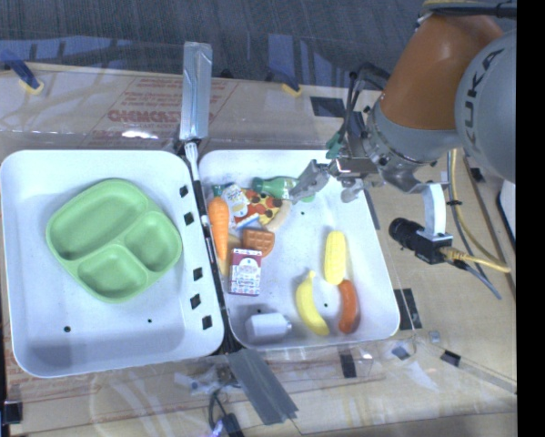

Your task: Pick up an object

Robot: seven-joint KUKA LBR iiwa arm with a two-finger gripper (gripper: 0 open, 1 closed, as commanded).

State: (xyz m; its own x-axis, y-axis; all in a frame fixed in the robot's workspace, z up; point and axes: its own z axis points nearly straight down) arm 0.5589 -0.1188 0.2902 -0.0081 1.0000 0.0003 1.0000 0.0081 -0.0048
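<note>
We read "KUKA" on the grey arm at two o'clock; red print on the bench is too blurred to read. Two white bins sit side by side. The left bin holds a green divided plate. The right bin holds a carrot, banana, sausage and small carton. The gripper hangs at that bin's twelve o'clock; we cannot tell how wide it stands.
</note>
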